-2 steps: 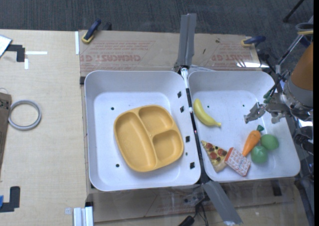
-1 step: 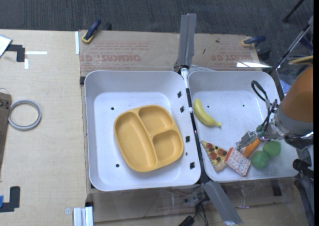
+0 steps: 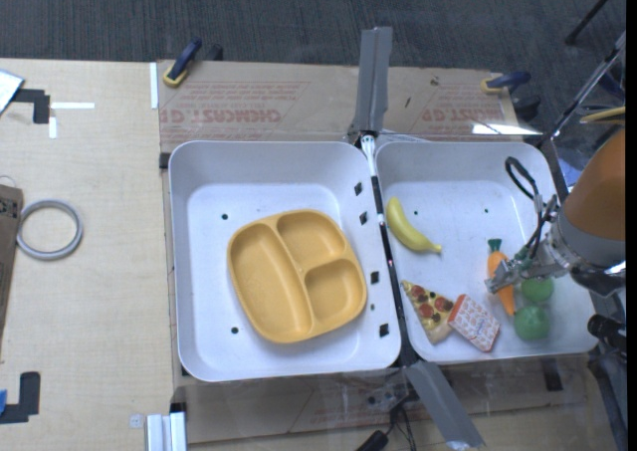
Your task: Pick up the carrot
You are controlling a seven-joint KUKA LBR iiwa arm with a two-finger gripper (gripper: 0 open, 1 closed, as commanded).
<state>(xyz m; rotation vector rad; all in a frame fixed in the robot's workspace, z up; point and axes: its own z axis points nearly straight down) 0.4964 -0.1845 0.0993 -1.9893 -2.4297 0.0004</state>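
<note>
The carrot (image 3: 497,264) is small and orange with a green top. It lies near the right side of the right bin (image 3: 448,172), pointing toward the front. My gripper (image 3: 512,277) is down over the carrot's middle, with orange showing above and below it. The grey arm with its orange band (image 3: 603,195) comes in from the right edge.
Two green round fruits (image 3: 533,308) sit right beside the carrot. A banana (image 3: 411,227), a pizza slice (image 3: 428,306) and a reddish cracker (image 3: 474,323) lie further left in the same bin. The left bin (image 3: 199,172) holds a yellow divided plate (image 3: 297,275). A tape roll (image 3: 46,229) lies on the bench.
</note>
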